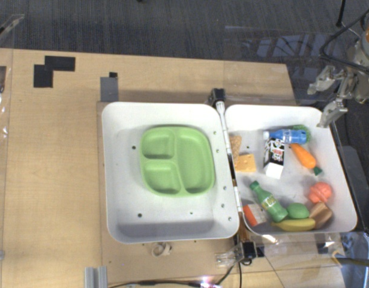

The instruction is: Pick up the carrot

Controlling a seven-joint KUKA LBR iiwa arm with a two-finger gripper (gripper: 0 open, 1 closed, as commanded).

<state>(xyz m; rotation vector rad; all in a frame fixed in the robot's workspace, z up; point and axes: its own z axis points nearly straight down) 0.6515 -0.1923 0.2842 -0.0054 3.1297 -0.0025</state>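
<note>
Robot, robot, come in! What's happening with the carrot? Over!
Gripper up at right bin's far corner, nothing in it. Carrot lying in right bin, untouched. Blue bottle and milk carton crowd it.

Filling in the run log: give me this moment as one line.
gripper: above right bin's far right corner, holding nothing | carrot: lying in right bin, untouched | green plate: left bin

Plate point(175, 161) in left bin point(121, 221); carrot point(304, 156) in right bin point(346, 212).
</note>
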